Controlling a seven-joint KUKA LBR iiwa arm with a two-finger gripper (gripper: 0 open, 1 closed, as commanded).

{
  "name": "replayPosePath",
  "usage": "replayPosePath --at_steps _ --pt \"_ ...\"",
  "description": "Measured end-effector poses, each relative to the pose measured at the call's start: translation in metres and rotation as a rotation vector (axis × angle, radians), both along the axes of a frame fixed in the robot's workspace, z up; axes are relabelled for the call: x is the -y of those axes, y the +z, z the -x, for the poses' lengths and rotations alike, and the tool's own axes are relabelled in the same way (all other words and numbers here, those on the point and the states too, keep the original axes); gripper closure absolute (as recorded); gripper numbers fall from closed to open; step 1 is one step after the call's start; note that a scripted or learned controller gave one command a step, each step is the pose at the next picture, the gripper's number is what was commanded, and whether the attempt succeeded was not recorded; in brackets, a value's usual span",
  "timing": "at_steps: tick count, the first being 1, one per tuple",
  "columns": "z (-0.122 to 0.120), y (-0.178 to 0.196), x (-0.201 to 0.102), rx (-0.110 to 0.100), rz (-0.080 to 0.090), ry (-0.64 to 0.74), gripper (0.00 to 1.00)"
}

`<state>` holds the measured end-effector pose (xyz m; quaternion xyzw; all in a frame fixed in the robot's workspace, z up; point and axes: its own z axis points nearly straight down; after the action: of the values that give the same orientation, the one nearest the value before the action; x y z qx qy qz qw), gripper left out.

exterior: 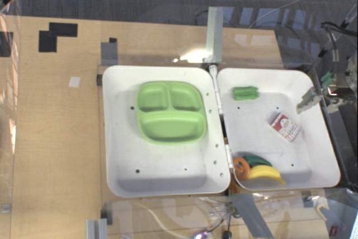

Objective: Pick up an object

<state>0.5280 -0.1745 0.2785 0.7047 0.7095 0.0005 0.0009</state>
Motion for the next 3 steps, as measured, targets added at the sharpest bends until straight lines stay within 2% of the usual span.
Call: replayPosePath --at_steps 1,2,3 --pt "0.032 0.108 0.011 0.004 0.002 -0.024 0.00" --pt "-0.038 0.043 0.002 0.000 0.000 -0.178 0.00" --pt "-0.095 -0.067 -0.018 -0.002 -0.001 -0.461 0.00"
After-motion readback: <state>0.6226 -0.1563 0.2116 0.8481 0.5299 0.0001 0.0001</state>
